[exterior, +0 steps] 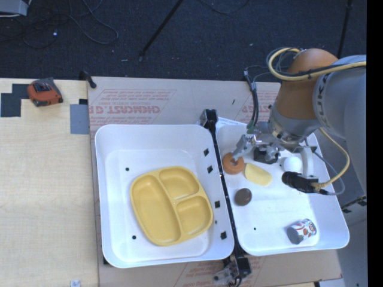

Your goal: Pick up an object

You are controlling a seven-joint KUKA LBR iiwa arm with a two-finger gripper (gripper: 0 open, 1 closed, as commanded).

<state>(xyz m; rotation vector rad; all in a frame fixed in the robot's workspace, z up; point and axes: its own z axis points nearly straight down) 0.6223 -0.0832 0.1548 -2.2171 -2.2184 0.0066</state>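
Five loose items lie in the right bin (272, 217), and none is lifted. We record an orange disc (233, 164) against the edge shared with the left bin (119, 142), toward the far corner. A pale yellow block (257, 174) sits just beside it, further from that edge. A brown disc (242, 197) lies near the same edge, about midway along. A small white rounded item (293, 162) sits toward the far edge, close under the wrist. A small printed can (301, 230) lies on its side in the near outer corner, well apart from the rest. The left bin carries a yellow divided plate (170, 205) across its middle. Both bins rest on the surface (42, 190).

The arm (335, 94) reaches in over the far outer corner of the right bin. The jaws stand low at the far end, just beside the orange disc and the yellow block. We cannot tell whether the jaws are open or closed, as the wrist hardware crowds them at this slant. No item shows between them.

Our judgement is that the step in hand is the approach, with the grasp not yet made. The orange disc and the yellow block are the likeliest targets. The next move calls for centring the jaws over one item alone, since the two sit close together, then lowering around it before closing. The shared edge leaves little room on the disc's side, which we flag as a risk of a missed grasp.
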